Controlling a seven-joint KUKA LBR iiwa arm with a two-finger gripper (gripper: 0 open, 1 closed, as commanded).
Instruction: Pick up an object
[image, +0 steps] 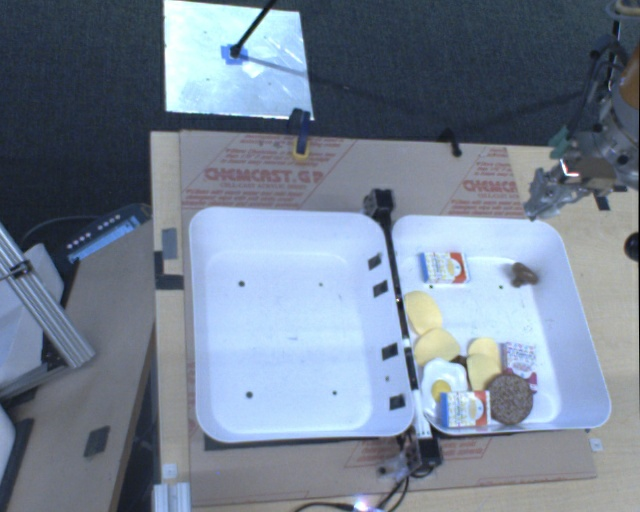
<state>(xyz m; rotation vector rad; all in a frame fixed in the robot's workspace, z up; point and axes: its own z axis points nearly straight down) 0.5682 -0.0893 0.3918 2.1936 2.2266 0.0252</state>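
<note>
right bin (575, 300) holds toy food: burger patty (511, 398), fried egg (443, 380); hand (548, 198) above its rim, grip unclear.

Both bins, the left bin (290, 320) and the right bin (560, 300), are plain white. In the right one lie pale yellow discs (423, 312), a dark brown patty (511, 398), a white fried egg (443, 379) with a yellow yolk, and a blue-and-white packet (443, 266). The tabletop (420, 165) is tan with red lettering.
</note>
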